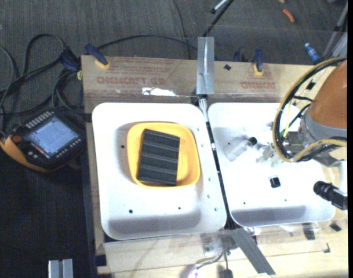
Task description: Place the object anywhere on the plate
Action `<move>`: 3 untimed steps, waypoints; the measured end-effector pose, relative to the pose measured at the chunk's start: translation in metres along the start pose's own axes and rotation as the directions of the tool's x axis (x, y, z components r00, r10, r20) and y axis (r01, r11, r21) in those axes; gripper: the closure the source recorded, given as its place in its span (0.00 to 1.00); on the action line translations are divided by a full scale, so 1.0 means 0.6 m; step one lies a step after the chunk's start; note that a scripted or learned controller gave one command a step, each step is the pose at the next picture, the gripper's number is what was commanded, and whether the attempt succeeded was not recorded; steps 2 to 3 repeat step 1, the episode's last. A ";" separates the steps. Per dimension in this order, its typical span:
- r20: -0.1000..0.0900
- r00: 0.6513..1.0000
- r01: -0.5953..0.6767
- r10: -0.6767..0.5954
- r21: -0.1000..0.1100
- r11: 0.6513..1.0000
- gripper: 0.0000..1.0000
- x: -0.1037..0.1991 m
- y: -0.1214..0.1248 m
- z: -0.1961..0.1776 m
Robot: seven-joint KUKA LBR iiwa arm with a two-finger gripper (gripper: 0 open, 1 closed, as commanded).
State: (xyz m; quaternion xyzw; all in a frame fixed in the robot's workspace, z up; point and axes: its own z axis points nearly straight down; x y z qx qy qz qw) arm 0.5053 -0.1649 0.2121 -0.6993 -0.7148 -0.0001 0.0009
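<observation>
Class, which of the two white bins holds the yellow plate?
The bin on the view's left: the yellow plate lies in it, the arm hangs over the other bin.

I see the yellow plate [190, 155] at the middle of the left bin [106, 201], with the dark ribbed block [159, 156] lying flat on it, inside its rim. Over the right bin [292, 210], my gripper [248, 146] hangs toward the far left corner. A small black square [275, 182] lies near that bin's centre, apart from the gripper.

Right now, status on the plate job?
Gripper over right bin. Black ribbed block flat on yellow plate. Small black square loose in right bin.
</observation>
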 end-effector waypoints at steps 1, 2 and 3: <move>0.000 1.000 0.000 0.000 0.000 1.000 0.00 0.000 0.000 0.000; 0.000 1.000 0.000 0.000 0.000 1.000 0.00 0.000 0.000 0.000; 0.000 1.000 0.000 0.000 0.000 1.000 0.00 0.000 0.000 0.000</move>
